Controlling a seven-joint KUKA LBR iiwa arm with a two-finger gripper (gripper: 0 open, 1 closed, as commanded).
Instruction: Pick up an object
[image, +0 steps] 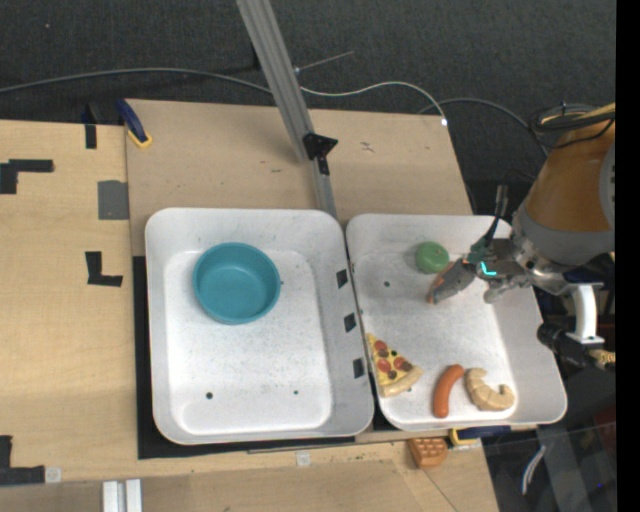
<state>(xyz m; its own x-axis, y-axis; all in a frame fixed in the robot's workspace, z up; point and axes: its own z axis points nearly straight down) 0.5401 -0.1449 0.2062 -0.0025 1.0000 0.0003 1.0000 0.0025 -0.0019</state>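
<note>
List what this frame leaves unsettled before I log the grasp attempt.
- Gripper: too small and blurred in the camera view to judge its state or contact with the green object.
- Arm: cut off by the right edge.
- Orange item below the right bin: partly hidden by the bin's rim.

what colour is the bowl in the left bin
Teal blue; the bowl shows clearly in the camera view, in the left bin.

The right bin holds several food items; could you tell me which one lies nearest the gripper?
The green ball, just left of the gripper. The pizza slice, sausage and croissant lie along the bin's near edge.
</note>
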